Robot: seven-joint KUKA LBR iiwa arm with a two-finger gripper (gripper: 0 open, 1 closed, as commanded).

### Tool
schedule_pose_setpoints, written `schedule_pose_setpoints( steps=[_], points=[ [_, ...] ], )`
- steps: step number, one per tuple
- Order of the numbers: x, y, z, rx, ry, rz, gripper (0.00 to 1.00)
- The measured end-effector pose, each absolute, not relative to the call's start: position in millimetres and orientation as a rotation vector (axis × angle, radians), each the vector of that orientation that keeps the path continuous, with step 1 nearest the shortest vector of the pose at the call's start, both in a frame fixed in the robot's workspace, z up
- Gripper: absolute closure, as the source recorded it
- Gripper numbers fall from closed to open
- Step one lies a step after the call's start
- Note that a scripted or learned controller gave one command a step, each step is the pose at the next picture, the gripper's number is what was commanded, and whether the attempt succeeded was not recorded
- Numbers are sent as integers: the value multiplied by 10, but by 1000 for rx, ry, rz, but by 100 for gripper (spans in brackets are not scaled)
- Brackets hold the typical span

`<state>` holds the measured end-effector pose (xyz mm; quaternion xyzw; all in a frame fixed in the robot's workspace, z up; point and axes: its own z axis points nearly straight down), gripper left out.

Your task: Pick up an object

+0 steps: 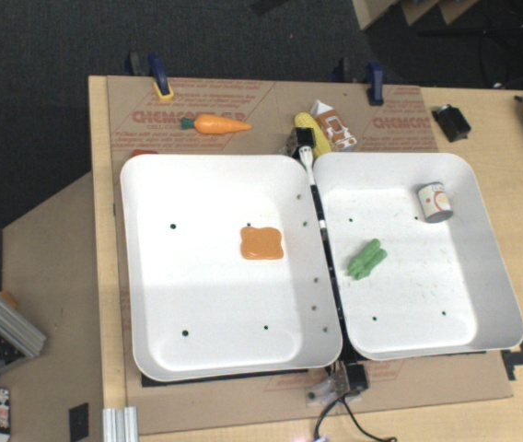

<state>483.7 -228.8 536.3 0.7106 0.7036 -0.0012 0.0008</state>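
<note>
An orange toast-shaped piece [261, 243] lies flat near the middle of the left bin [165, 339]. In the right bin [482, 320] a green bumpy toy [366, 259] rests at the left-centre, and a small grey can [434, 202] lies on its side toward the far right corner.
Behind the bins on the cardboard board lie a toy carrot [217, 125], a yellow banana-like piece [307, 128] and a brown-and-white packet [334, 128]. Two blue clamps [160, 76] [375, 81] grip the board's far edge. A black block [451, 122] sits at the far right.
</note>
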Motion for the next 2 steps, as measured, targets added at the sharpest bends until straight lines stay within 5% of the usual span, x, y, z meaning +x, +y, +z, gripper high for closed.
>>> schedule_pose_setpoints(
  steps=[1,2],
  points=[
    [5113,-1305,5355,2210,2235,2,100],
    [4906,-2196,5355,2228,2207,-3,100]
  ],
)
